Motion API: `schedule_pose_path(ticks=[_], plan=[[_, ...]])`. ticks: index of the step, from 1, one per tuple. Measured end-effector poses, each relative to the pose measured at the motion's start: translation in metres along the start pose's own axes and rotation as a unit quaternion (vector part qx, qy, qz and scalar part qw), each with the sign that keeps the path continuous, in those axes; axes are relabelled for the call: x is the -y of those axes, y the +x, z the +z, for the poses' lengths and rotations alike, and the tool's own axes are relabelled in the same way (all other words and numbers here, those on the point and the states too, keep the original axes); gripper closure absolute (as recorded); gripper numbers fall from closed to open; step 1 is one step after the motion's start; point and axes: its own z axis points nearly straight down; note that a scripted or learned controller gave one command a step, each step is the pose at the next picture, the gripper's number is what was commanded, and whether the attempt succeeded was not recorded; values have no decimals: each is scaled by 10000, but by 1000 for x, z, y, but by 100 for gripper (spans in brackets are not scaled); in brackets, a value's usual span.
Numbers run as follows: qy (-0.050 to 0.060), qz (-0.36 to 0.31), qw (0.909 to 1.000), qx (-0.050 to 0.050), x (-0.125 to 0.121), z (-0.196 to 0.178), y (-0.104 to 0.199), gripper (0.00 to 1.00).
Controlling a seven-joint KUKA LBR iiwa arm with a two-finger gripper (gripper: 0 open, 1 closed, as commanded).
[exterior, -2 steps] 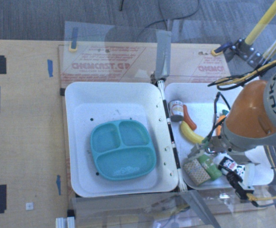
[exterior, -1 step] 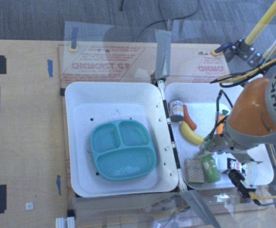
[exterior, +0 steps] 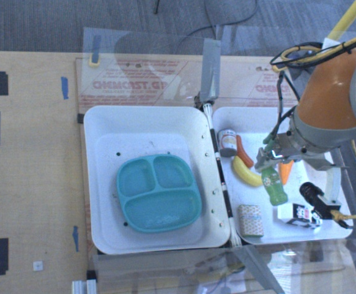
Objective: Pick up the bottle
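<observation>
The translucent green plastic bottle (exterior: 274,186) lies just below our gripper (exterior: 272,156), whose grip state we cannot tell; we judge the approach underway, needing a descent.

Not much readable here tbh. The clearest thing is the red print on the clear plastic sheet (exterior: 166,72) taped along the back of the bench: it looks like "CHEMCAST GP" or close to that, seen mirrored or faded, so I wouldn't swear to every letter. The same red lettering repeats further right on the sheet, too washed out to read. The small can (exterior: 228,141) in the right bin (exterior: 251,116) has a label, and so does the patterned little box (exterior: 250,220) near the front, but both are too small and blurry to make out any words.
</observation>
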Motion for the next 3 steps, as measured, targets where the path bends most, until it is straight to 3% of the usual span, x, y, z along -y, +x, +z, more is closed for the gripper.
schedule_pose_path(ticks=[1,2,3], plan=[[0,0,10000,0,0,0,0,0],[12,-387,9992,-6,19,32,26,0],[14,-203,9998,-8,40,32,18,0]])
